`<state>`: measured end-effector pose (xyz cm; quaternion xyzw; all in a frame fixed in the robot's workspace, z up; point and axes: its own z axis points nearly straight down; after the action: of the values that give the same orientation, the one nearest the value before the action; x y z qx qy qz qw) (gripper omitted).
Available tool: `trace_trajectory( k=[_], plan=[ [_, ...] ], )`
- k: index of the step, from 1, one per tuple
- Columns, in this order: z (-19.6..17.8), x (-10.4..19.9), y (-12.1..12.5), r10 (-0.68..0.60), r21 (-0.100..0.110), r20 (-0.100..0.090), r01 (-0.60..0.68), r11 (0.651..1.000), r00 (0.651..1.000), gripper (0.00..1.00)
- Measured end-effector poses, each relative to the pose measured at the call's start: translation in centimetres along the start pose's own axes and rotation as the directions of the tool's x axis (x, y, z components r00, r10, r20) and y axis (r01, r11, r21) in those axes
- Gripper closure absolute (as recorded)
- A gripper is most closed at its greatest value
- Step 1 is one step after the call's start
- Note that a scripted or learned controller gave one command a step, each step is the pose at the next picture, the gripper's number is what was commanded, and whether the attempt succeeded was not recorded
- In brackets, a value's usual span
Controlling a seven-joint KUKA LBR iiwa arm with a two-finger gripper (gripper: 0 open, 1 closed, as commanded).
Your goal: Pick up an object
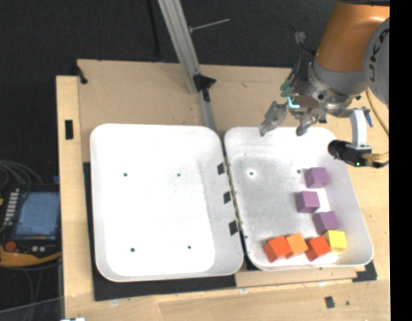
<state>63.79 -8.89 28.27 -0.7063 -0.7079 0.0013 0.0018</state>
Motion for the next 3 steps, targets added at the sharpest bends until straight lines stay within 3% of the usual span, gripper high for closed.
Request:
trace_trajectory(
  k=[1, 3],
  plan=[
    [-0.3, 0.0, 0.1, 0.000, -0.005, 0.000, 0.000, 1.000, 1.000, 0.00],
    [11.0, -0.4, -1.1, 0.006, -0.002, 0.002, -0.006, 1.000, 1.000, 0.00]
  ],
)
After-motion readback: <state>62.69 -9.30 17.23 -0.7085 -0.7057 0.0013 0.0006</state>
